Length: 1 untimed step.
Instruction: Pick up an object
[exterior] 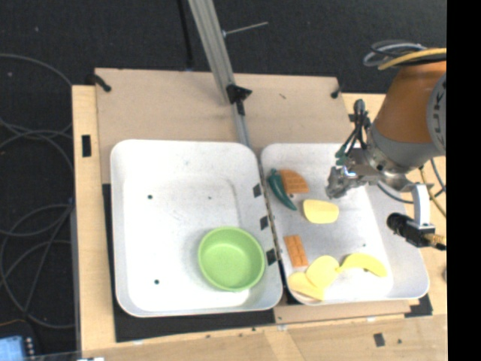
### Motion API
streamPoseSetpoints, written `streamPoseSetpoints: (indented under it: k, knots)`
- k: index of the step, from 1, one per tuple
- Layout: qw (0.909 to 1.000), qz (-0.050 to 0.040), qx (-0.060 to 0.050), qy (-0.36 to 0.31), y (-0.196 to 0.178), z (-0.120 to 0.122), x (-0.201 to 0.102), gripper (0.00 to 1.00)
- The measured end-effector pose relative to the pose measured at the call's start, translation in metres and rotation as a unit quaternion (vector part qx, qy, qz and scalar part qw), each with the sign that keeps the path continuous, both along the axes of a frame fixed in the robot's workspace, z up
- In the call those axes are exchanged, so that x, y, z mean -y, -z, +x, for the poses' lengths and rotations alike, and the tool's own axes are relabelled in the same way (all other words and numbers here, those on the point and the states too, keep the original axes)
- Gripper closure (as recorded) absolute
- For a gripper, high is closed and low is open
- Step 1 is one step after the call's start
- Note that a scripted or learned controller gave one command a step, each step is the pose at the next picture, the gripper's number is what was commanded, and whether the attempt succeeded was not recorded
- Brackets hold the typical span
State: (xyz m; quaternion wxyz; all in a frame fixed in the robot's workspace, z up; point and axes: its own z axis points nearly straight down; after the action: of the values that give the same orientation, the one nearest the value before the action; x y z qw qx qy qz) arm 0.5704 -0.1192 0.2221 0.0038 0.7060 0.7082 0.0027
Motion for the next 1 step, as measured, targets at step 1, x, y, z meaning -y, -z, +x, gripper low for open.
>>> streamPoseSetpoints:
  k: [1]
  knots:
    - [1.0, -0.0003, 0.0, 0.0, -0.0644, 0.0016, 0.0041, 1.0]
